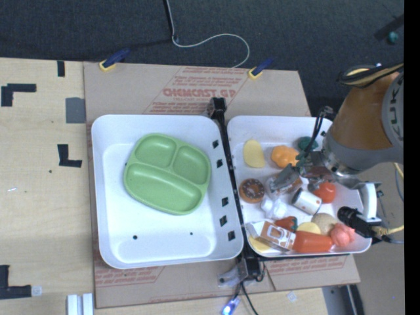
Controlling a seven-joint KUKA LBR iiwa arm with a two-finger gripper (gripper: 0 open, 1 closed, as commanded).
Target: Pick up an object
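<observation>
At the far left we see the pale wooden bench top [39, 176] with black angular marks, and on it a brown cardboard sheet [190, 90] printed with red lettering. On the cardboard sits the left shallow white bin [108, 241], which holds a light green plastic plate with three compartments [167, 172], lying tilted toward the bin's upper middle.

Moving right, past the black clips along the shared wall, we come to the right shallow white bin [262, 126], crowded with small toys. Near its upper left lies a pale yellow rounded toy [254, 153], and just beside it to the right an orange rounded toy [284, 156]. Below them rests a brown ring-shaped doughnut toy [251, 190]. Along the bottom edge we see a small printed brown box [277, 235], a long orange-red carrot-like toy [312, 243] and a pink rounded toy [342, 235]. A white cylinder with a dark end [306, 201] lies mid-bin, touching a red rounded toy [325, 191].

The two-finger gripper [289, 178] reaches down into the middle of this bin, among the toys, just below the orange rounded toy and beside the white cylinder. We cannot tell how far apart it stands, nor whether anything is pinched in it. The grey arm with its orange band [367, 120] enters from the right.
</observation>
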